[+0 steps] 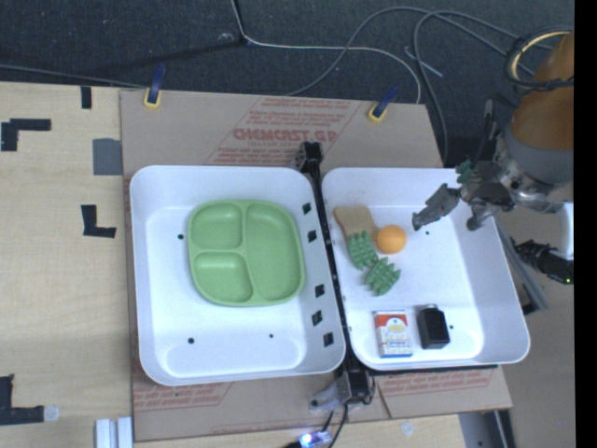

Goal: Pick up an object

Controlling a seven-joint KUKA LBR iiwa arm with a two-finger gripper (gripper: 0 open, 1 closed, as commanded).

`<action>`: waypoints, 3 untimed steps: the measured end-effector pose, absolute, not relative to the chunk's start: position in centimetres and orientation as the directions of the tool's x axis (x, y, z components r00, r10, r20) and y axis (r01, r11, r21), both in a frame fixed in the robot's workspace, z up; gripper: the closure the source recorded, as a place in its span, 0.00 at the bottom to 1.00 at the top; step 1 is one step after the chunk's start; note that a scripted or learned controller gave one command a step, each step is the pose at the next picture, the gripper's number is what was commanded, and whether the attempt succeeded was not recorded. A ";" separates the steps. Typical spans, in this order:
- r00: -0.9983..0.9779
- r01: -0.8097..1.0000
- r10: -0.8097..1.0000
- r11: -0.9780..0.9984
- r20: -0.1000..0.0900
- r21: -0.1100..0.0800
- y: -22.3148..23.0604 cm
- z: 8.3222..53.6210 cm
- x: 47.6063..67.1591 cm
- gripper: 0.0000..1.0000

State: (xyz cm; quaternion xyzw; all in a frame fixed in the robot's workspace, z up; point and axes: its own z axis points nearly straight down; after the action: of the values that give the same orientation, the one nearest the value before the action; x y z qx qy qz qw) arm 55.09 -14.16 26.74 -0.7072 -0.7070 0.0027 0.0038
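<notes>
Small orange ball (392, 240) lies in the right white bin (485, 334), beside green ridged plastic pieces (373, 262) and a tan block (354, 219). Two-finger gripper (455, 209) hovers near, fingers spread, empty. Nothing grasped; pick outstanding.

A wooden bench (56, 278) bears cardboard (280, 129) under two white bins (154, 343).

The light is even and soft, coming from above. The two white bins (233, 362) look bright, almost washed out at the rims — shadows stay faint. The picture is a little grainy, and the arm (546, 119) at the right edge looks blurred.
</notes>
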 end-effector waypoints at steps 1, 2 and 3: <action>-0.001 1.000 1.000 0.001 0.000 -0.001 -14.2 27.1 55.2 0.00; -0.001 1.000 1.000 0.001 0.000 -0.005 -13.9 22.8 55.1 0.00; -0.001 1.000 1.000 0.001 0.000 -0.006 -13.6 18.3 55.3 0.00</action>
State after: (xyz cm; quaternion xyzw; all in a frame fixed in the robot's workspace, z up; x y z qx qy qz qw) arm 55.34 -13.57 18.32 -0.7068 -0.7074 0.0022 0.0021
